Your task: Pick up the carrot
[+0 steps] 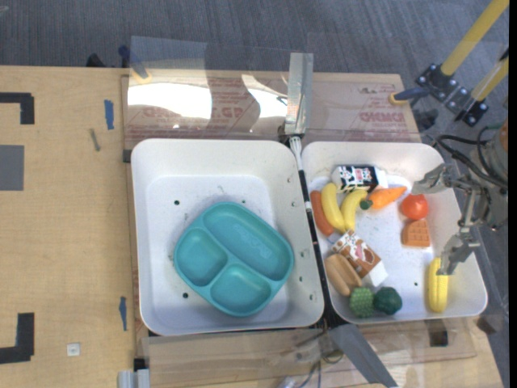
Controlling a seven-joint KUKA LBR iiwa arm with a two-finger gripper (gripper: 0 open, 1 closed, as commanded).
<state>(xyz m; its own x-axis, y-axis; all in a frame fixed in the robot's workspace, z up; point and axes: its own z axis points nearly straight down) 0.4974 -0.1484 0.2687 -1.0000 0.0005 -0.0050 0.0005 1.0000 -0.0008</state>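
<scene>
Camera view

Table [56,217]: carries two white bins side by side.

Left bin [153,168]: holds a teal tray [233,257] with compartments, nothing seen in them.

Right bin [477,293]: full of toy food.

Carrot [385,197]: in the right bin's upper middle, about 12 o'clock from the bin's centre, lying flat with its green end at 8 o'clock, just beside a banana [352,206] and below a black-and-white carton [355,176].

Neighbours: tomato [414,207] just at the carrot's 4 o'clock; waffle [417,234] below the tomato; hot dog [321,211] at the banana's 9 o'clock; corn [436,284] near the bin's 4 o'clock corner; broccoli [388,300] at 6 o'clock.

Gripper [464,217]: at the bin's 3 o'clock edge, thin metal parts hanging over the rim, apart from the carrot.

Jaws: cannot tell whether apart or together; too thin and blurred against the bin.

Progress: judged at the start. The carrot lies in the bin, nothing around it. Left to do: reach over it, close on it, lift it.

Risk: the banana and tomato crowd it, so a grasp may catch a neighbour.
</scene>
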